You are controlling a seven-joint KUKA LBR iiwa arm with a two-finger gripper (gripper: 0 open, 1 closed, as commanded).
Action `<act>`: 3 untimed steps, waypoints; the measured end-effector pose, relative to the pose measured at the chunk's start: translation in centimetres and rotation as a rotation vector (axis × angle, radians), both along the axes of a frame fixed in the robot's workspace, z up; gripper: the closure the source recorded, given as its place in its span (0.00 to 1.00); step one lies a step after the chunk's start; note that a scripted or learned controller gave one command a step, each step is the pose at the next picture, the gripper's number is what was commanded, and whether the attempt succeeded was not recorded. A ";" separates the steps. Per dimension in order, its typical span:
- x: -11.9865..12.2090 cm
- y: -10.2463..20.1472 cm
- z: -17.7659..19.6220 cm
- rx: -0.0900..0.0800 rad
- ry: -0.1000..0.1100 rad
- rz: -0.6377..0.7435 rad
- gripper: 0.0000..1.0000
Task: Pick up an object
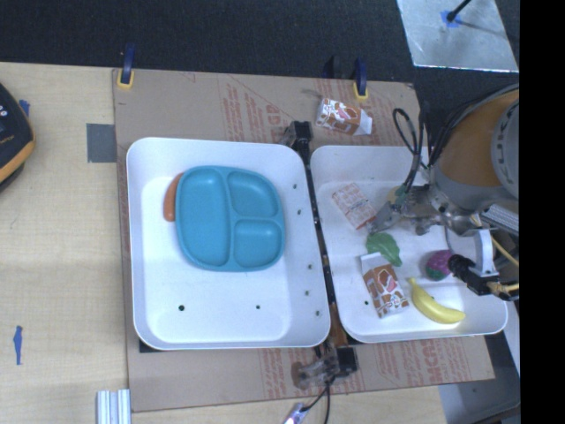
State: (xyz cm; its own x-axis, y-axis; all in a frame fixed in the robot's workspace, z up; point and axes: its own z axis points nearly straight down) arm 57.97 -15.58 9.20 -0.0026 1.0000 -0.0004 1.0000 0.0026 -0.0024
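The gripper (399, 208) hangs low over the right bin (494, 325), near the toys, ready to grab; I cannot tell how its jaws stand.

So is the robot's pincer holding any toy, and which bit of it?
It cannot be told. The pincer sits low in the right bin, just above the green toy, but no toy shows between its tips.
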 end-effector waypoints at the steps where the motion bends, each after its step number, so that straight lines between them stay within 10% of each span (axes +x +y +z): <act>1: -7.8 3.0 -0.1 0.001 0.002 0.003 0.00; 2: -3.9 4.2 0.0 0.000 0.001 0.004 0.00; 3: -4.0 4.1 1.0 -0.001 0.003 0.006 1.00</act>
